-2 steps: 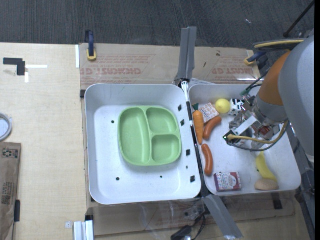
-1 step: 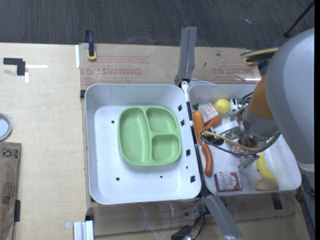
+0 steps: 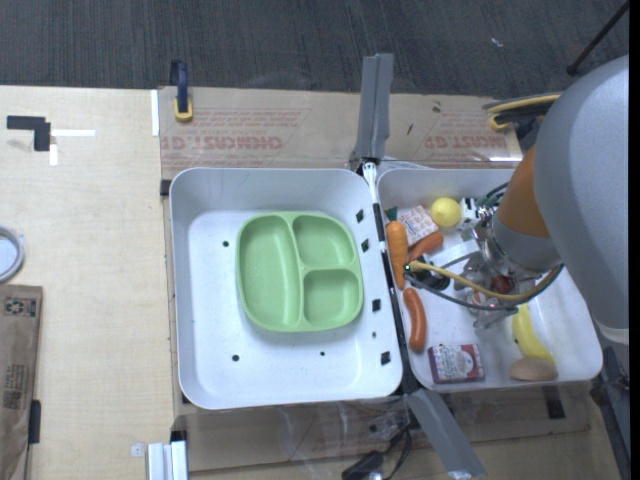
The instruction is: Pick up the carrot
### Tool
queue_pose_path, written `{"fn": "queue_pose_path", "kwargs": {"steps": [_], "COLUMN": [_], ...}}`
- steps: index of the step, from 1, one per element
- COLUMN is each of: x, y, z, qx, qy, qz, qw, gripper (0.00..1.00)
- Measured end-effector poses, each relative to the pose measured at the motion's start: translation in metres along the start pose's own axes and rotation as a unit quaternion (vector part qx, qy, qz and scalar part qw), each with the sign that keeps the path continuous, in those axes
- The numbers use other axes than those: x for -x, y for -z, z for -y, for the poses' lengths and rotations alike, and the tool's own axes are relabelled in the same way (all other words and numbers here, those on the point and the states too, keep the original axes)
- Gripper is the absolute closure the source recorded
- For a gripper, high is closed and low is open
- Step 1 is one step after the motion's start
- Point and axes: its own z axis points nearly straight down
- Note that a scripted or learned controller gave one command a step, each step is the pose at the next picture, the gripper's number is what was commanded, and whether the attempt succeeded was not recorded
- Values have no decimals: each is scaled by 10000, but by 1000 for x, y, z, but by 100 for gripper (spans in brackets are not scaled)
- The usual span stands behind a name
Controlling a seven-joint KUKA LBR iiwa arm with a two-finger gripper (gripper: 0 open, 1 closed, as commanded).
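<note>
The carrot (image 3: 397, 252) is a long orange piece lying along the left wall of the right bin (image 3: 572, 308), pointing toward the bin's far end. The grey arm with its orange band reaches in from the right and hangs over the middle of the right bin. Its gripper (image 3: 492, 266) sits below the wrist among yellow and black cables, roughly a hand's width to the right of the carrot. Nothing can be seen held in it.
A yellow lemon (image 3: 445, 211), a reddish-orange piece (image 3: 426, 245), a red sausage (image 3: 414, 318), a banana (image 3: 528, 333), a small red packet (image 3: 455, 362) and a tan lump (image 3: 531, 370) share the right bin. The left bin (image 3: 200, 298) holds a green divided plate (image 3: 300, 270).
</note>
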Motion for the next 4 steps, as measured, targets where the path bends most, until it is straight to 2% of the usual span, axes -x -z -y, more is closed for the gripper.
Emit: {"fn": "queue_pose_path", "kwargs": {"steps": [1, 2, 3, 4], "x": [51, 50, 50, 64], "y": [94, 99, 99, -6], "z": [41, 41, 41, -22], "qx": [28, 20, 19, 12], "qy": [-27, -9, -10, -56], "qz": [-39, 3, 4, -43], "qw": [10000, 10000, 10000, 10000], "gripper": [100, 100, 0, 0]}}
